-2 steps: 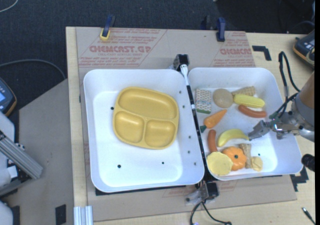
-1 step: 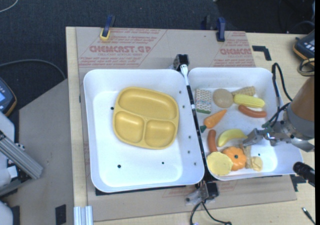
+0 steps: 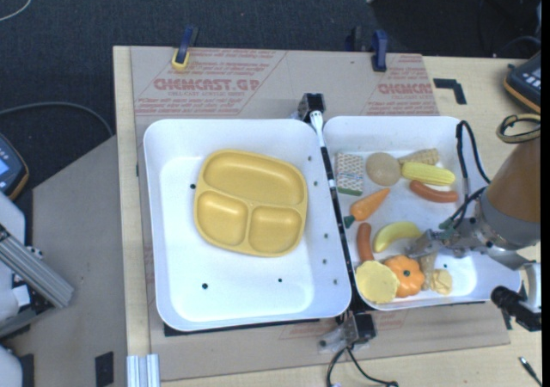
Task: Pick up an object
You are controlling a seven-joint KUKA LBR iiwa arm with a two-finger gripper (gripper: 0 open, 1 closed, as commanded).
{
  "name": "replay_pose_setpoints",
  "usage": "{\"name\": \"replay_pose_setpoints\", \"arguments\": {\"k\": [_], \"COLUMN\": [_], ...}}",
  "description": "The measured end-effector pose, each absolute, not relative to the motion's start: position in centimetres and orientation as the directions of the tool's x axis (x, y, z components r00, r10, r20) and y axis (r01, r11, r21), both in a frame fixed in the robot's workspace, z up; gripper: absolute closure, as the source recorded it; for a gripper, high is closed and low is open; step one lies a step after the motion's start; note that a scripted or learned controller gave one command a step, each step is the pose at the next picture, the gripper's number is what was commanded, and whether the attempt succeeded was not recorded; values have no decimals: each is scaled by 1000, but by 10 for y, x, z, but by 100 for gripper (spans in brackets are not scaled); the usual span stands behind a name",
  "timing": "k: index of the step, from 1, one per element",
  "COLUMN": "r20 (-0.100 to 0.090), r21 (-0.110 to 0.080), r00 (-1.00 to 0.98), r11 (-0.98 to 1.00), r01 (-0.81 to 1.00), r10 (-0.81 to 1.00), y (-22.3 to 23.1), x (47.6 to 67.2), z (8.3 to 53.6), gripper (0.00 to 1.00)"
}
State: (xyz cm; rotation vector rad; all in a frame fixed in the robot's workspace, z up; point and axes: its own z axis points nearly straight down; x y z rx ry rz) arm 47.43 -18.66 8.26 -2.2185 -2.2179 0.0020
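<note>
The right bin point(image 3: 391, 124) holds several toy foods: a carrot point(image 3: 371, 202), a corn cob point(image 3: 428, 174), a red sausage point(image 3: 364, 242), a yellow banana piece point(image 3: 394, 234), an orange fruit point(image 3: 406, 275) and a lemon half point(image 3: 375, 282). My gripper point(image 3: 427, 248) is low in this bin's near right part, between the banana piece and the orange fruit. Its tip is dark and partly merges with the items beneath it. I see nothing lifted off the bin floor.
The left bin point(image 3: 172, 230) carries a yellow divided plate point(image 3: 251, 201). A round tan piece point(image 3: 383, 168), a checked wafer point(image 3: 349, 172) and a second sausage point(image 3: 434, 194) lie at the right bin's far side. A black cable point(image 3: 468, 157) runs along its right wall.
</note>
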Motion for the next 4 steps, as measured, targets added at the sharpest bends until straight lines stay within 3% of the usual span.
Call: {"name": "replay_pose_setpoints", "arguments": {"k": [1,4], "r20": [-1,-3], "r21": [1,4], "r00": [2,-1], "r11": [-2,1], "r01": [1000,1000], "r10": [1000,1000], "y": [-187,-197], "x": [475,462], "z": [95,226], "gripper": [100,100]}}
